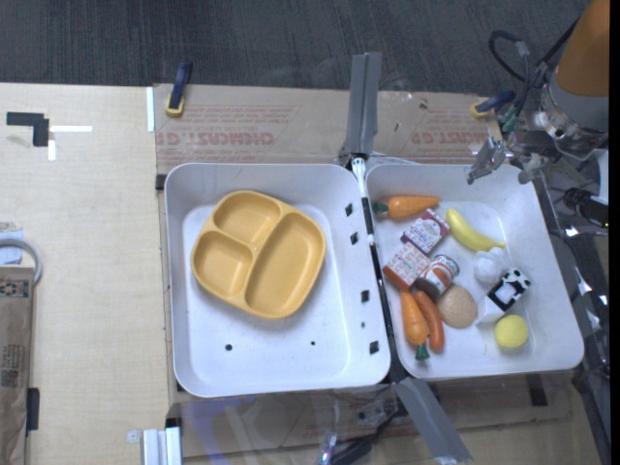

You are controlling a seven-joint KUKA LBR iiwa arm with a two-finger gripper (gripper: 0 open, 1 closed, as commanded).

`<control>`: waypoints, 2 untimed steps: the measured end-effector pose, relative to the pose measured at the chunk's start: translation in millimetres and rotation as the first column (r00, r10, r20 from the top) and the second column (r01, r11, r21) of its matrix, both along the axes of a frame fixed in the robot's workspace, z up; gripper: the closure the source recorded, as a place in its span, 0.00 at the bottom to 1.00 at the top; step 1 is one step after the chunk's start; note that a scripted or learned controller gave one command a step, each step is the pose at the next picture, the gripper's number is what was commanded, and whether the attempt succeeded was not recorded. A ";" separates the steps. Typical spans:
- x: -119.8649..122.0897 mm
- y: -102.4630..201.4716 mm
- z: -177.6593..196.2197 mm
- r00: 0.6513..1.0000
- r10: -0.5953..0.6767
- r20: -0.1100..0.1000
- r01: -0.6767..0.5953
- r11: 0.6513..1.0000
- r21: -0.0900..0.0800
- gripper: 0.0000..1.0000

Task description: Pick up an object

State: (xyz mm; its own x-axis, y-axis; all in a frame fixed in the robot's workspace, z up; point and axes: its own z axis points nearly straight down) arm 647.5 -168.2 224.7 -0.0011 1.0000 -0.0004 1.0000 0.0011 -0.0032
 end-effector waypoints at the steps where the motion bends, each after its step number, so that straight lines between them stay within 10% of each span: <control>1: -21.9 -3.9 -126.9 0.999 0.038 0.008 -0.038 0.999 -0.002 0.00; 2: -21.1 -3.4 -117.9 0.999 0.037 0.010 -0.037 0.999 0.001 1.00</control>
